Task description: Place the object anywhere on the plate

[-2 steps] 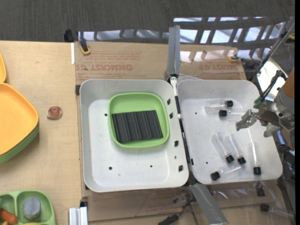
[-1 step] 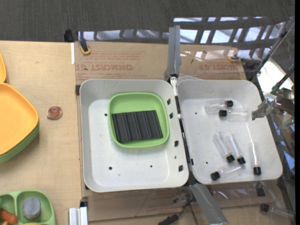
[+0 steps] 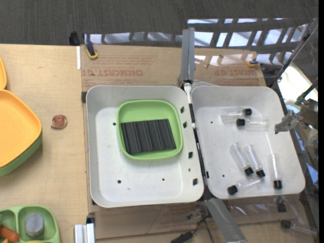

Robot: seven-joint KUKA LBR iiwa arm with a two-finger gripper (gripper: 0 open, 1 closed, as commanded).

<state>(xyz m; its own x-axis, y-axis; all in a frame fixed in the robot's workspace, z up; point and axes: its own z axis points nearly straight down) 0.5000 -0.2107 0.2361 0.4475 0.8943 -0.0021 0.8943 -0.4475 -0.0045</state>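
A green square plate (image 3: 149, 107) lies in the left white bin (image 3: 101, 181), toward its back. On the plate's middle rests a dark grey ribbed block (image 3: 150, 135), lying flat. The right white bin (image 3: 215, 184) holds several clear tubes with black caps. Two lie near the back (image 3: 237, 115), a pair sits in the middle (image 3: 243, 158), one lies at the front (image 3: 244, 185) and one at the front right (image 3: 275, 170).
A stack of orange plates (image 3: 15, 128) sits at the far left of the wooden bench, with a small red-brown knob (image 3: 59, 121) beside it. A green divided tray (image 3: 20, 221) is at the bottom left. Metal framing (image 3: 296, 118) crowds the right bin's right rim.
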